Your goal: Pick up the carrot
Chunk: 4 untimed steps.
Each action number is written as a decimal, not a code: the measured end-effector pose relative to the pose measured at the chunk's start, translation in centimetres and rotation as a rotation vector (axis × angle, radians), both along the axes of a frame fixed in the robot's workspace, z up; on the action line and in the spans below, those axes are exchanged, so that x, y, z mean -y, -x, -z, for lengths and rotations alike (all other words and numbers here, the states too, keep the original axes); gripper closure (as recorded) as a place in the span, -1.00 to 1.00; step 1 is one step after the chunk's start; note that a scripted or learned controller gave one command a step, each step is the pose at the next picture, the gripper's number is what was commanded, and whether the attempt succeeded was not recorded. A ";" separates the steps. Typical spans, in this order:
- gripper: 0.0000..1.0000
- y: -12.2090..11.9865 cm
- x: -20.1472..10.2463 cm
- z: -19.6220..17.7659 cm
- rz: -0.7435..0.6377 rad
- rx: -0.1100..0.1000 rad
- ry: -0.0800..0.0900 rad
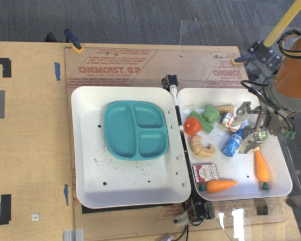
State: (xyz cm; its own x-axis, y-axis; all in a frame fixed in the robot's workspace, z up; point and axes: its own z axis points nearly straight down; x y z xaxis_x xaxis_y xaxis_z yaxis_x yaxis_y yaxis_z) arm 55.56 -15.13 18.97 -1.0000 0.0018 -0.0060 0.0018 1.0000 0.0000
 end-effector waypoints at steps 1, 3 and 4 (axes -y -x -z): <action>-1.00 -0.4 3.3 9.3 -0.133 0.004 0.001; -1.00 6.2 4.4 10.0 -0.436 0.011 0.003; -1.00 6.0 6.3 10.0 -0.600 0.013 -0.002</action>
State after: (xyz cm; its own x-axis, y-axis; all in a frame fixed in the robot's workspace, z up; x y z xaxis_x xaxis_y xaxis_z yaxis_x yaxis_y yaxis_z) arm 49.55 -21.41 8.98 -0.8263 -0.5630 -0.0184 -0.5630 0.8264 -0.0021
